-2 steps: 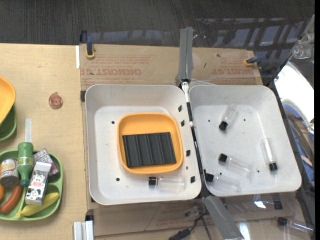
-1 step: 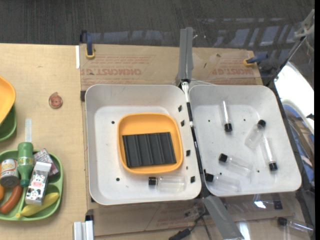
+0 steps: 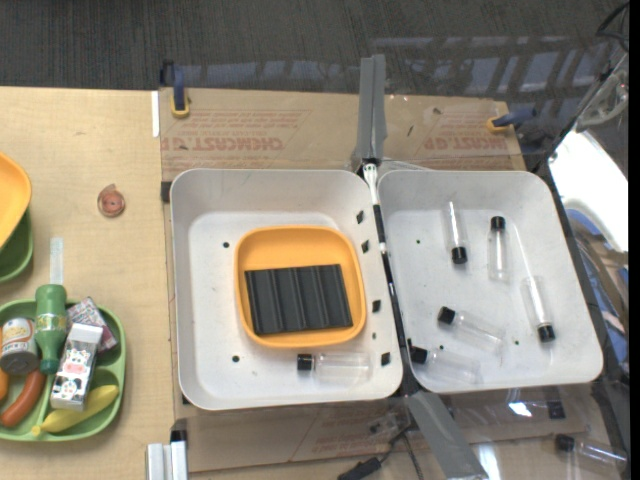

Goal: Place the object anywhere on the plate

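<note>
An orange plate point(image 3: 300, 246) with a dark ridged insert point(image 3: 303, 299) lies in the middle of the left white bin point(image 3: 200, 298). Just below the plate, on the bin floor, lies a clear vial with a black cap point(image 3: 331, 365), on its side and apart from the plate's rim. The right white bin point(image 3: 570, 268) holds several more clear vials with black caps, scattered on their sides, among them one at the upper middle point(image 3: 455, 234), one beside it point(image 3: 497, 247) and one at the right point(image 3: 536, 309).
Both bins rest on brown cardboard point(image 3: 260, 133) held by clamps at the back. On the wooden table to the left stand a green tray of toy food point(image 3: 60, 368), an orange bowl point(image 3: 10, 203) and a small pink disc point(image 3: 111, 202).
</note>
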{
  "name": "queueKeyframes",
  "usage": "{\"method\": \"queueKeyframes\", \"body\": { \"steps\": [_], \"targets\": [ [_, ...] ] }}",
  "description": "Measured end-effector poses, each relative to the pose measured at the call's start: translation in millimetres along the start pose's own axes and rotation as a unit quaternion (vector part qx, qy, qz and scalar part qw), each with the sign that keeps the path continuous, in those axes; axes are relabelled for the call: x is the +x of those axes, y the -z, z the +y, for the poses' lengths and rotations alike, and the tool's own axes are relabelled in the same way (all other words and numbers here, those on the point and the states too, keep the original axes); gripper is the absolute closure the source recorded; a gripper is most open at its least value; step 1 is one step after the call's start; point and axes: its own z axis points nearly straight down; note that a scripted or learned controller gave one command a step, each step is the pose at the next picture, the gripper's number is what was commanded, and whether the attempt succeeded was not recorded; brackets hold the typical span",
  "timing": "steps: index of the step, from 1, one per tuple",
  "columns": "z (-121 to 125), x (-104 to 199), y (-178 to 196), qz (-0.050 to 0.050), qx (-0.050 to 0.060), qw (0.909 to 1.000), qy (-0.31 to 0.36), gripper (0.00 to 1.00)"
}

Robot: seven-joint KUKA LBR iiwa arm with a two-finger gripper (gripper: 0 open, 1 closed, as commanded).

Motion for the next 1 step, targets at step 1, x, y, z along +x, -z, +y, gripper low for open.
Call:
{"method": "queueKeyframes", "body": {
  "steps": [1],
  "targets": [
    [-17.6,-31.1,36.7,-0.001,0.000,0.9774,0.212,0.00]
  ]
}}
